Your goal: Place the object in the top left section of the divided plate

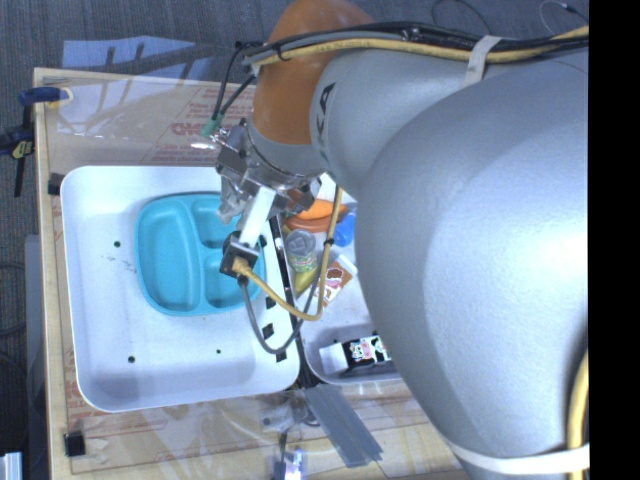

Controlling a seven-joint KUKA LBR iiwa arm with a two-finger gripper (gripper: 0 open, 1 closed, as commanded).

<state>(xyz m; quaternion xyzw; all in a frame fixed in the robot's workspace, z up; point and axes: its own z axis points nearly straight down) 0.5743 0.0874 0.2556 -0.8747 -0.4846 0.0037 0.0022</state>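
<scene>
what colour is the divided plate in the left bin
Light blue, turquoise-like. The divided plate shows clearly in the camera view, lying in the left white bin.

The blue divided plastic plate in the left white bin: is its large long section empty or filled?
Empty. The long section of the blue divided plastic plate shows bare blue floor. The arm hides the plate's right part.

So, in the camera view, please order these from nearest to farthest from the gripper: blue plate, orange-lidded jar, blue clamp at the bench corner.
1. Blue plate: directly under the gripper, in the left bin.
2. Orange-lidded jar: just right of it, in the other bin.
3. Blue clamp: far away at the upper left bench corner.
</scene>
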